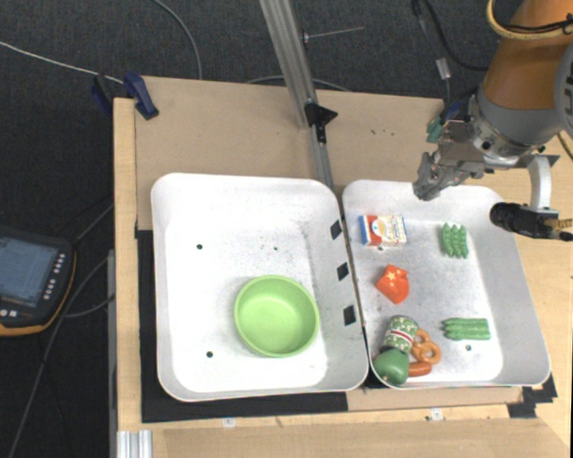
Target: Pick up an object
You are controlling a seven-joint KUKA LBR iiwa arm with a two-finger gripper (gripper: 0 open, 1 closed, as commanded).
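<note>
My gripper [429, 188] hangs over the right bin's [519, 278] far rim, jaw state unreadable; milk carton [381, 230] lies just nearer, bare floor around it.

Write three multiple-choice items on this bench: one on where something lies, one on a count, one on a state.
1. Where does the green bowl lie?
A. in the left bin
B. in the right bin
C. on the bare bench

2. How many bowls show in the bins?
A. three
B. one
C. two

3. How does the gripper stand to the small carton?
A. it hangs above the right bin's far rim, apart from the carton
B. it presses on the carton
C. it sits inside the bowl

Key: 1 A, the bowl rests in the left bin. 2 B, a single bowl. 3 A, a clear gap separates them.
</note>
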